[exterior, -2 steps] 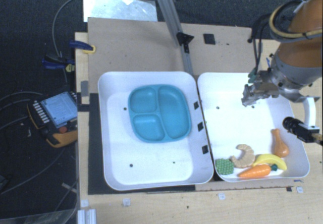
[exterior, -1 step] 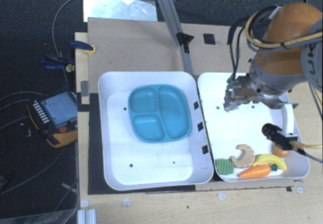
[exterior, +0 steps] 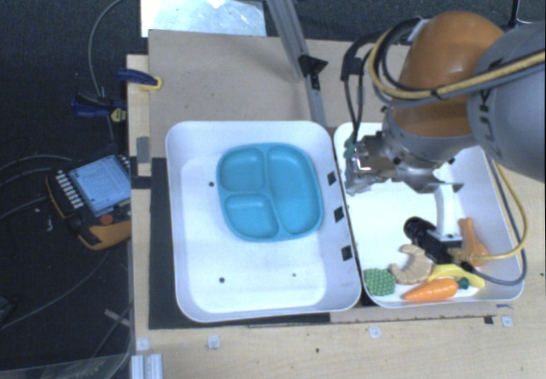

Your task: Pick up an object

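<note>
**Item 1. Right bin** (exterior: 380, 228): white and shallow. Every loose candidate I can see sits bunched at its 5 to 6 o'clock rim.

**Item 2. Green knobbly piece** (exterior: 380, 282): at the 9 o'clock end of the bunch, against the bin wall.

**Item 3. Tan piece** (exterior: 415, 262): at 2 o'clock of the green piece. I cannot tell whether it touches its neighbours.

**Item 4. Toy carrot** (exterior: 431, 289): lies flat along the rim, tip towards 9 o'clock.

**Item 5. Yellow piece** (exterior: 461, 275): just beside the carrot's thick end, at its 2 o'clock.

**Item 6. Orange stick** (exterior: 471, 239): at 12 o'clock of the yellow piece.

**Item 7. Left bin** (exterior: 183, 224): carries a blue divided plate (exterior: 270, 191) near its middle.

**Item 8. Gripper** (exterior: 363, 167): over the right bin's 10 o'clock corner, close to the wall shared with the left bin and well apart from the bunch. I cannot tell whether it is open or closed, because the wrist hides it. I see nothing held.

**Hazards, as I judge them:**
- A descent here meets bare floor or clips the shared wall.
- The pieces are crowded, so a grab may catch two or nudge one aside.
- The carrot hugs the rim, which leaves little room on the wall side.
- Rounded pieces could squirt free as the gripper closes.
</note>
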### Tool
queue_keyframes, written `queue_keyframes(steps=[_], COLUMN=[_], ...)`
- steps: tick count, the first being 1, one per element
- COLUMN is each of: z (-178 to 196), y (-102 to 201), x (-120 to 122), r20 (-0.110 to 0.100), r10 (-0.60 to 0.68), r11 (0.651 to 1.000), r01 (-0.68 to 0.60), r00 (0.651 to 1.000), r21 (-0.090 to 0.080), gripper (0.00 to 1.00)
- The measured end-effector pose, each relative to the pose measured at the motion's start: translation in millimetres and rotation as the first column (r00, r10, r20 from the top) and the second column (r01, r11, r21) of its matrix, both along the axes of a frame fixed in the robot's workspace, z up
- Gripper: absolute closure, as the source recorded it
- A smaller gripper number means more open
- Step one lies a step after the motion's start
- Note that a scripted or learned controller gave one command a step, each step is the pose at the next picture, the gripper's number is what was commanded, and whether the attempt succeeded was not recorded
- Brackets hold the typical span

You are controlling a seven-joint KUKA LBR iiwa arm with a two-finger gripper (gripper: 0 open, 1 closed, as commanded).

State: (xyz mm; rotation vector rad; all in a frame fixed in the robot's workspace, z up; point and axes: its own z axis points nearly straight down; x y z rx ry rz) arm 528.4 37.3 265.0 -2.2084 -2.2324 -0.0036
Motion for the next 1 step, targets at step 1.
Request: queue_keyframes(steps=[1], z=[-17.2], y=[56.7], x=[-9.6], r20=[-0.002], r10=[0.0], r11=[1.0], r01=[0.0], r00=[1.0], r21=[0.0], gripper=[1.0])
